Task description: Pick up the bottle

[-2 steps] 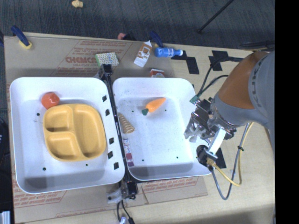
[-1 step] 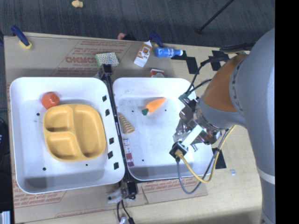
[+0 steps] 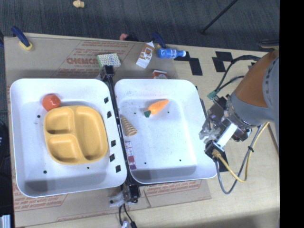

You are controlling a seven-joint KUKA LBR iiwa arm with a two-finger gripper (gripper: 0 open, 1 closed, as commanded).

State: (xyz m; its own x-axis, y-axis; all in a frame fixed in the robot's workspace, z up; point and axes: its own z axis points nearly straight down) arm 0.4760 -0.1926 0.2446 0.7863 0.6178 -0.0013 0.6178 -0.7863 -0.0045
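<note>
The small blue bottle [image 3: 167,53] lay by the worktop's far edge, likely light and slippery, best grabbed mid-body; the pincer's [image 3: 212,137] state I cannot tell.

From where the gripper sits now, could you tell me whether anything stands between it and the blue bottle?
Nothing visible blocks the way. The gripper is at the right bin's right rim, and the blue bottle lies on the bench beyond that bin's far edge. The carrot lies inside the bin, off the direct line.
</note>
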